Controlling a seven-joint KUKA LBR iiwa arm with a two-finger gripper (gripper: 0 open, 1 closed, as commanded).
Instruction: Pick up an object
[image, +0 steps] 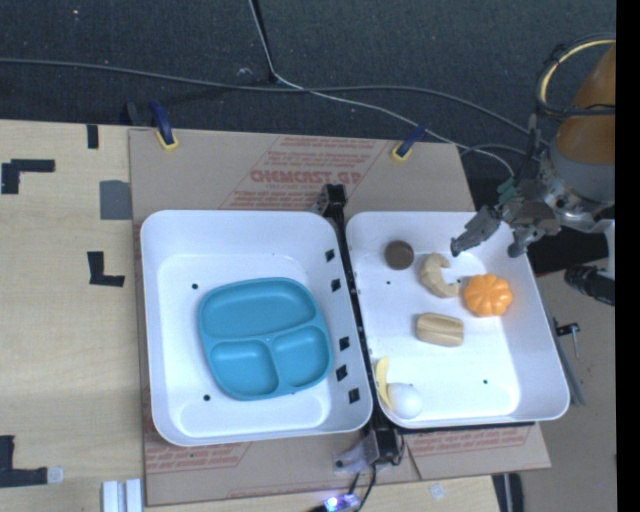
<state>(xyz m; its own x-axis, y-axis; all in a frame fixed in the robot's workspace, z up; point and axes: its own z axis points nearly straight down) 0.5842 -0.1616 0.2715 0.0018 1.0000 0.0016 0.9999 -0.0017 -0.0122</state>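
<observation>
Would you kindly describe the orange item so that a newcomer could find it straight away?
Look at the right bin of the two white ones, the one without the blue tray. Near its far right wall lies a small pumpkin, touching a pale curved piece on its left. It is the only bright orange, round, ribbed thing there; the others are tan, brown or white.

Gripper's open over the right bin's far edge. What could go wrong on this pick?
1. The orange pumpkin touches the curved beige piece; closing on either may knock or drag the other.
2. The open gripper hangs near the right bin's far rim, so a straight descent could clip it.
3. The round pumpkin may squirt out from between the fingers.
</observation>
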